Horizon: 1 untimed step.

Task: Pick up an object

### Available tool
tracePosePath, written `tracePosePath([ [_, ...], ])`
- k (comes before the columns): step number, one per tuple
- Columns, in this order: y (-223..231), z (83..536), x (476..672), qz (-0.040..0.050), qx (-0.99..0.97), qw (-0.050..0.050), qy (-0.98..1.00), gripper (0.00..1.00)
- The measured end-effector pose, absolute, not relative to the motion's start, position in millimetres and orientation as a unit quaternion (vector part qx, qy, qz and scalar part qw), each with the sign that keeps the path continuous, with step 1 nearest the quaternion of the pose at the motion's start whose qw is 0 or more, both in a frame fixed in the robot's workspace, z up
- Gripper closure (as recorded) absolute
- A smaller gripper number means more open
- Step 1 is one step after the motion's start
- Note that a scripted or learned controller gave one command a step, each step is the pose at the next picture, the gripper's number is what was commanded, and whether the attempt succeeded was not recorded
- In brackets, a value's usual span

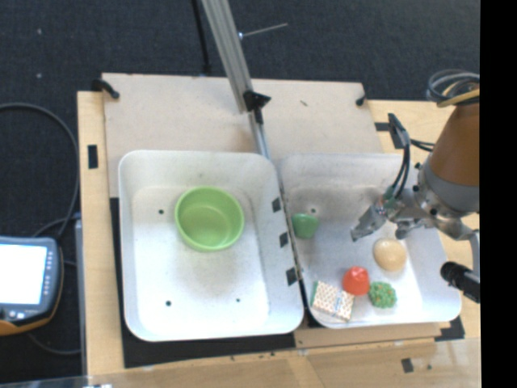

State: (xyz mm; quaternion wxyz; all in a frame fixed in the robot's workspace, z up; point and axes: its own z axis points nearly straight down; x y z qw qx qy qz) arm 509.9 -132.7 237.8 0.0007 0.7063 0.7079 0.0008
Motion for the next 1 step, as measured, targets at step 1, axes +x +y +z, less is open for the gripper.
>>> tracePosePath([
  [1, -132.8, 237.9, 510.0, 0.0010, 0.707, 0.001, 0.707, 0.00],
])
